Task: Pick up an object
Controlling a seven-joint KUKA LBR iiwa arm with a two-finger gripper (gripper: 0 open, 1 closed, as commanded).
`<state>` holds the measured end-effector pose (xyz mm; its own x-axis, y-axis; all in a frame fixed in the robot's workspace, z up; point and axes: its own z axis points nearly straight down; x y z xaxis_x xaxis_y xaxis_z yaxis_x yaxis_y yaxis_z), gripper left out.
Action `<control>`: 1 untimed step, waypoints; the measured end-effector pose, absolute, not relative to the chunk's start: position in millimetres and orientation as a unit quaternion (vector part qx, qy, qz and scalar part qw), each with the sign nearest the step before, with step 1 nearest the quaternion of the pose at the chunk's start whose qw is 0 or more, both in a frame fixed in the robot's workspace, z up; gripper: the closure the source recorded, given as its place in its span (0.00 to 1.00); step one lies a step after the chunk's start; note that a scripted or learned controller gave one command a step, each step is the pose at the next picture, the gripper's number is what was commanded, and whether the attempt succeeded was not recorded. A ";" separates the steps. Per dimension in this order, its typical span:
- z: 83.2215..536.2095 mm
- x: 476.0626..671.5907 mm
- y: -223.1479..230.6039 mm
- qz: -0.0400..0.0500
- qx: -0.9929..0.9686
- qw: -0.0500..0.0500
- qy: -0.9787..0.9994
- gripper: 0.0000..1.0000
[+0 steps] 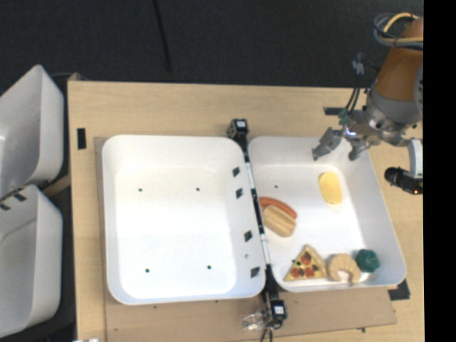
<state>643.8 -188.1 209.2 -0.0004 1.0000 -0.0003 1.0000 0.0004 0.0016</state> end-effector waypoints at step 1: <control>359.7 662.1 -124.2 0.006 0.704 0.008 0.710 0.00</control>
